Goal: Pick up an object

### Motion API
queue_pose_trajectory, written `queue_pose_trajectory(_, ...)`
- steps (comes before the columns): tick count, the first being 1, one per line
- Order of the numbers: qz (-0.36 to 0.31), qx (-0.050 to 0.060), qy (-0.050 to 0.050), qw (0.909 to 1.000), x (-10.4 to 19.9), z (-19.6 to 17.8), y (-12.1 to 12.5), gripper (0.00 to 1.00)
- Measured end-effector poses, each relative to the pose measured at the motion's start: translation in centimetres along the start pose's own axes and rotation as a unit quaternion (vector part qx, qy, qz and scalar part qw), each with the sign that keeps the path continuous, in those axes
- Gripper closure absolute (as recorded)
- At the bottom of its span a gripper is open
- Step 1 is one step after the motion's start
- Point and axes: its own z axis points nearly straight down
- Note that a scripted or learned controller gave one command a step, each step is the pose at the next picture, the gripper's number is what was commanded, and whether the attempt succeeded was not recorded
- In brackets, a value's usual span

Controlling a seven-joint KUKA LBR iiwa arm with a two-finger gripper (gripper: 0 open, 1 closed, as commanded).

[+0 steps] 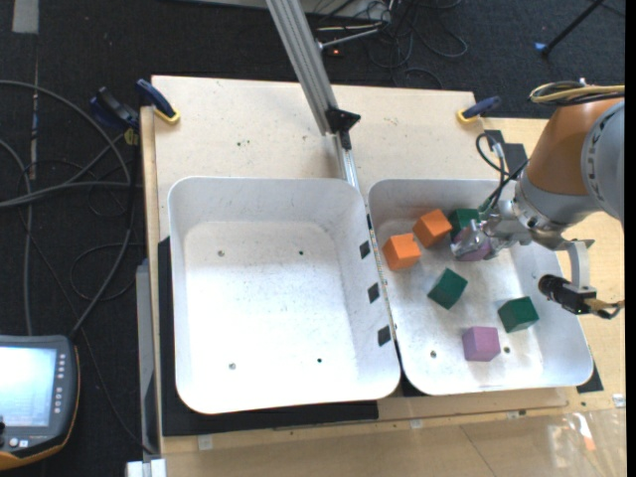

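My gripper (475, 243) is low in the right bin (566, 366), just beside an orange cube (432, 228); can't tell its state, something purple under it. Cube looks light, stiff, prob foam w/ flat faces, so I'd pinch opposite sides. Second orange cube (401, 251) crowds it. Bin floor smooth, white; walls near, other blocks well apart.

Smooth white plastic with a faint sheen and fine dark speckling for both bins (268, 192), on a matt, pale wooden board (248, 127) marked with small spots. Matt, foam-like faces on the orange blocks (402, 251), green blocks (447, 288) and purple block (481, 343). Glossy orange and grey shell on the arm (576, 157); ribbed bare metal on the slanted rail (298, 48).
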Motion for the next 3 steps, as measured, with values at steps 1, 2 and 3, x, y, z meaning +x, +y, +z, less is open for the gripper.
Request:
queue_pose_trajectory(1,-0.001,-0.004,-0.001,1.0000,-0.6,-6.1,0.7,1.00)
queue_pose_trajectory(2,-0.001,-0.003,-0.001,1.0000,-0.6,-11.0,0.9,1.00)
queue_pose_trajectory(3,-0.004,0.001,0.002,1.0000,5.7,-11.6,-0.2,1.00)
